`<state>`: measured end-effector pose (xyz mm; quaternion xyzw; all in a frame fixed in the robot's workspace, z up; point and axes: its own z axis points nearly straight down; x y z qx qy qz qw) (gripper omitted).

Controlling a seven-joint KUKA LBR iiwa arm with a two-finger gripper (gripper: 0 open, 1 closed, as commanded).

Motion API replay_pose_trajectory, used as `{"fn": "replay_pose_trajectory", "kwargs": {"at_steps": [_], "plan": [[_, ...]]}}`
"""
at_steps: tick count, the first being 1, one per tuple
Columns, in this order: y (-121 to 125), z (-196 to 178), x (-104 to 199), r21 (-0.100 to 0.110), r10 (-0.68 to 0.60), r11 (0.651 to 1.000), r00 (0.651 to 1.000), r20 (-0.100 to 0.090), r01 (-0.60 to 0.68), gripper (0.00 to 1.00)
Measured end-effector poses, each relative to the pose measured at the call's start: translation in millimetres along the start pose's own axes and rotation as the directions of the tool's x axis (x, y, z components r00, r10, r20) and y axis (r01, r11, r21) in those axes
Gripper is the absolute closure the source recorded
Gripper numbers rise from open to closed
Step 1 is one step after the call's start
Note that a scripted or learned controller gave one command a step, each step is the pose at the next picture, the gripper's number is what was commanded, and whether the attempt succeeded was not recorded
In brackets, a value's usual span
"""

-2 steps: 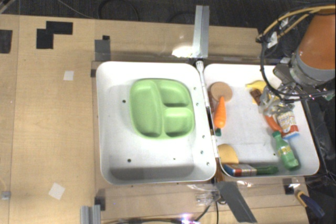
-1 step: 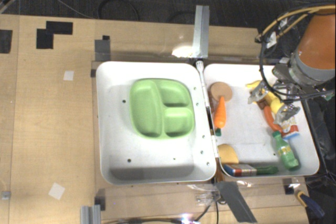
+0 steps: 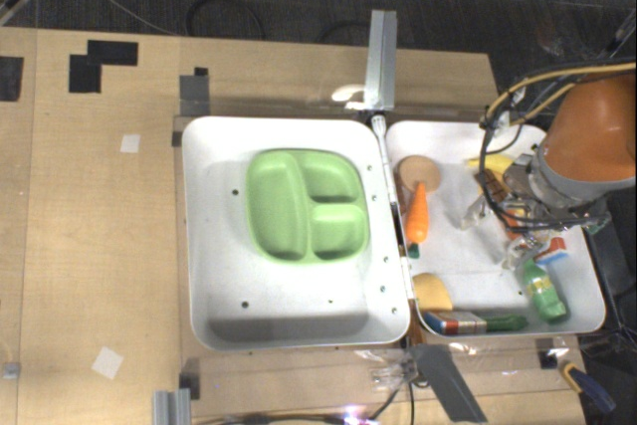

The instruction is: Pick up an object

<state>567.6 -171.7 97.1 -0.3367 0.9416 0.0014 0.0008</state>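
Pale wood makes up the surface (image 3: 90, 244), which carries two shallow white bins side by side. At nine o'clock from the divider, the left bin (image 3: 214, 314) holds a green compartment tray (image 3: 305, 204) lying flat near its middle. The right bin (image 3: 458, 139) holds the clutter — an orange carrot (image 3: 417, 214) just right of the divider, a tan round piece (image 3: 418, 171) touching it at twelve o'clock, a yellow-tan lump (image 3: 432, 291) at six o'clock from the carrot, and a green bottle (image 3: 543, 293) toward the bin's four o'clock corner. A dark marker-like stick (image 3: 476, 321) lies along the near wall. The arm (image 3: 595, 129) hangs over the right bin's three o'clock side; its gripper (image 3: 523, 219) sits just above the bottle amid cables — whether it is gaping or closed, I cannot tell.
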Motion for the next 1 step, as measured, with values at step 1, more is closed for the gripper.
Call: {"fn": "replay_pose_trajectory", "kwargs": {"at_steps": [1], "plan": [[26.4,6.3,35.5,0.016,0.025,1.000,1.000,0.013,-0.025,0.00]]}}
